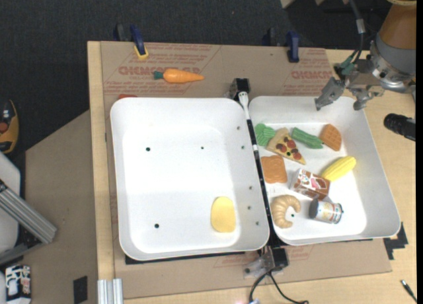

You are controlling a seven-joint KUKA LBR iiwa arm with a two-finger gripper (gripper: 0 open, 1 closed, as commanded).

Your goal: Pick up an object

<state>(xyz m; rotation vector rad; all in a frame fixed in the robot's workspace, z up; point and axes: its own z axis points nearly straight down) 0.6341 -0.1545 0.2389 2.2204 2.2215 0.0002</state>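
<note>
My gripper (343, 101) hangs over the back edge of the right bin (378, 184), open, with nothing between its fingers. Below it in that bin lie several toy foods: a green pepper (264, 134), a pizza slice (289, 145), a green pickle (307, 138), an orange bread piece (332, 136), a yellow corn cob (338, 168), a tan toast square (273, 169), a red-and-white carton (312, 184), a croissant (285, 209) and a small can (326, 212). A yellow oval piece (223, 214) lies in the left bin (132, 164) near its front right corner.
A toy carrot (178, 76) rests on the cardboard behind the left bin. Blue clamps (139, 42) (291, 43) hold the board's back edge. A black clip (240, 87) sits where the bins meet at the back.
</note>
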